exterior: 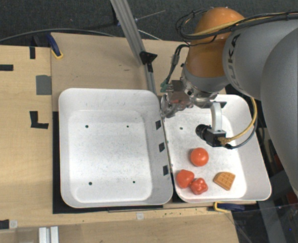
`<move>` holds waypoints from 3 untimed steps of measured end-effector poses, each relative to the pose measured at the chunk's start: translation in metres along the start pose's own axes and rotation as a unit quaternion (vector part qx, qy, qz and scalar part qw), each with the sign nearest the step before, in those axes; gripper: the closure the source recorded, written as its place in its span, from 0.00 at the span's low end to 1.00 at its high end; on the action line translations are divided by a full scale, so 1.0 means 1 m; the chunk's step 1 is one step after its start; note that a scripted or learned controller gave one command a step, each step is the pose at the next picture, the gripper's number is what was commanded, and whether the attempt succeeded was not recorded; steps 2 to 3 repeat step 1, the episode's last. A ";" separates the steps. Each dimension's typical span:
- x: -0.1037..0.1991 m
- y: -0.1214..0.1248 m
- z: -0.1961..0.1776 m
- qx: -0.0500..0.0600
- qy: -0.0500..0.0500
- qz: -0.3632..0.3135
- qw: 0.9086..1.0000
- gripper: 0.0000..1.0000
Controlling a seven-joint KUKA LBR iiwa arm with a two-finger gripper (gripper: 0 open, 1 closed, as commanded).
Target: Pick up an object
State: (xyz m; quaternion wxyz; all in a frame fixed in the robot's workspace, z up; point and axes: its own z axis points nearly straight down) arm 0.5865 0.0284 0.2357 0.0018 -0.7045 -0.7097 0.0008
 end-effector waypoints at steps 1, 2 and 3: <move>0.055 0.005 0.002 -0.001 0.000 0.000 1.000 1.00; 0.055 0.005 0.002 -0.001 0.000 0.000 1.000 1.00; 0.055 0.005 0.002 -0.001 0.000 0.000 1.000 1.00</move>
